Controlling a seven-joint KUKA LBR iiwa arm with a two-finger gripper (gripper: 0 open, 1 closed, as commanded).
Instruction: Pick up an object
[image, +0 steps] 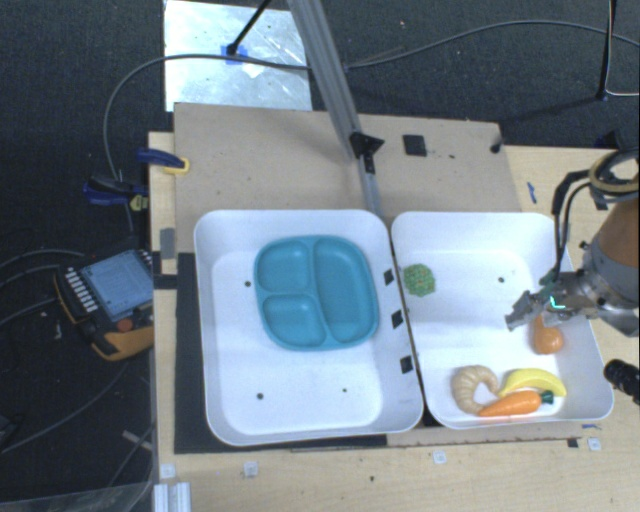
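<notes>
My gripper (536, 311) hangs low over the right side of the right bin (470, 245), at the end of the arm with the orange band. A small orange round object (547, 339) lies directly under and just in front of it, touching or nearly touching. A green bumpy ball (419, 280) rests near the bin's left wall. Along the front wall lie a tan curled piece (473, 385), a yellow banana (533, 380) and an orange carrot (512, 403), packed close together.
The left bin (225, 390) holds a blue divided plate (316, 292). A grey pole (335, 80) slants over the back of the bench. Clamps, cables and a small device (108, 290) lie on the floor to the left.
</notes>
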